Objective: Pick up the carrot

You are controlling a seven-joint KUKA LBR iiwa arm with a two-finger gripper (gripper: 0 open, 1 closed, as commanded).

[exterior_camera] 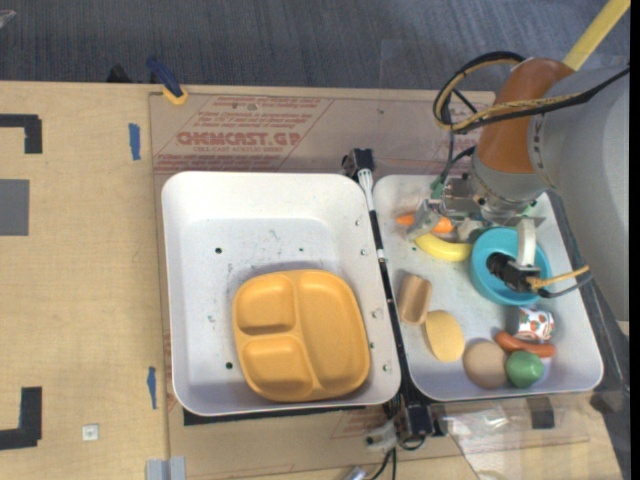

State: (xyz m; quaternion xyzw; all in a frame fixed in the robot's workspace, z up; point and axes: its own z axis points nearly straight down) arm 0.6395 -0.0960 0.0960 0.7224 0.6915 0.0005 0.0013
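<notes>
The carrot [443, 228] is a small orange piece at the back of the right bin [580, 368], just behind a yellow banana [443, 249]. Another bit of orange [404, 219] shows a little to its left. My gripper [455, 205] hangs right over the carrot, at the end of the grey arm with the orange band [515, 128]. The gripper body covers part of the carrot, and I cannot make out whether it touches it.
The right bin also holds a blue bowl [495, 273], a tan block [413, 298], a pale yellow oval [444, 335], a beige ball [484, 362], a green ball [524, 368] and a red sausage [525, 344]. An orange divided plate [298, 333] lies in the left bin [200, 268].
</notes>
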